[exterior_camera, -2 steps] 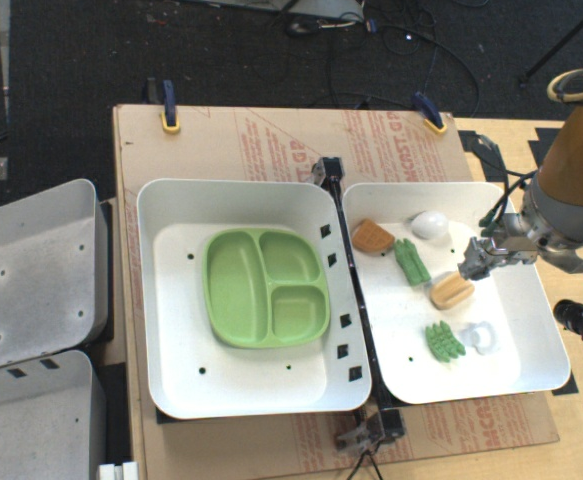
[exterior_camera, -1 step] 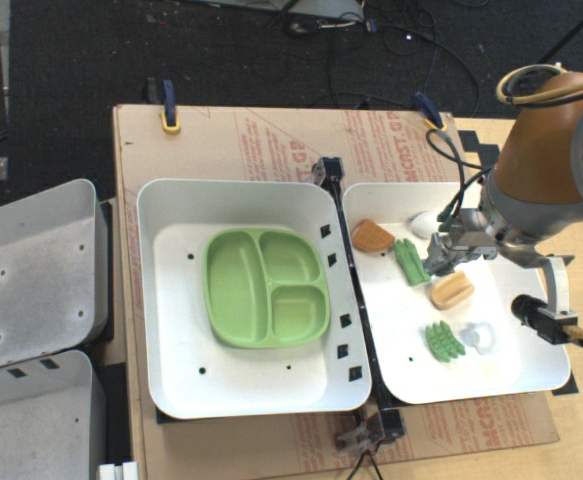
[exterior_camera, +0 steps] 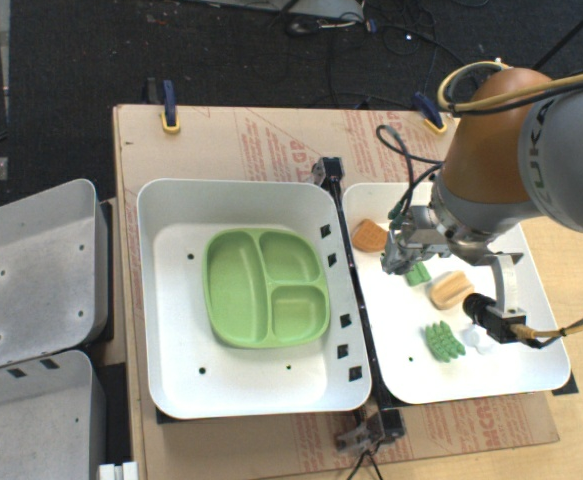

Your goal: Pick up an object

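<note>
**Camera view.** The gripper [exterior_camera: 403,256] hangs over the far-left part of the right bin [exterior_camera: 531,368]; from this slant it cannot be told whether it is apart or closed. A small green piece [exterior_camera: 418,274] lies just beside it, perhaps touching. A tan block [exterior_camera: 449,289] and an orange-brown piece [exterior_camera: 369,235] lie near, with a ridged green object [exterior_camera: 443,341] further forward. The left bin [exterior_camera: 171,268] holds a green divided plate [exterior_camera: 267,288].

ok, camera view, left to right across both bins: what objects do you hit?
Green divided plate in the left bin → orange-brown round piece → tan block, both in the right bin. Ridged green piece overlaps the block, so skipped.
</note>
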`<state>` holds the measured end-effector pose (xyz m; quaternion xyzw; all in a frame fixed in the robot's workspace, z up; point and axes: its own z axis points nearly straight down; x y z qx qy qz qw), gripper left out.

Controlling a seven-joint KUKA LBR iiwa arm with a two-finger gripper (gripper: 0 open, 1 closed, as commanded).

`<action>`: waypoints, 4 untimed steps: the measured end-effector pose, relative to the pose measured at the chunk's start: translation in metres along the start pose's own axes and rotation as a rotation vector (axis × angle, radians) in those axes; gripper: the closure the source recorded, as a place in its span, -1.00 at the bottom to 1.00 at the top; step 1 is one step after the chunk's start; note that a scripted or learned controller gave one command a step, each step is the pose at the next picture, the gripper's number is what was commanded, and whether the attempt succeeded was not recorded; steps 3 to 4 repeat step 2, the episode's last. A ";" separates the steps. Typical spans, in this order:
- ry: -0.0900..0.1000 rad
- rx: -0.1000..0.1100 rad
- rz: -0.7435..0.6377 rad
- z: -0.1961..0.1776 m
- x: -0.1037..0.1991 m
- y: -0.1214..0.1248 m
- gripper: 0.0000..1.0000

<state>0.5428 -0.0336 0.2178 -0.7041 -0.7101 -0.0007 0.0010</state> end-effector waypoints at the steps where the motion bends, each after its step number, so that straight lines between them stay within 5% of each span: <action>1: -0.002 -0.002 0.001 -0.015 0.052 -0.001 1.00; 2: -0.001 -0.001 0.001 -0.023 0.110 -0.004 1.00; 4: -0.001 -0.001 0.001 -0.023 0.110 -0.004 1.00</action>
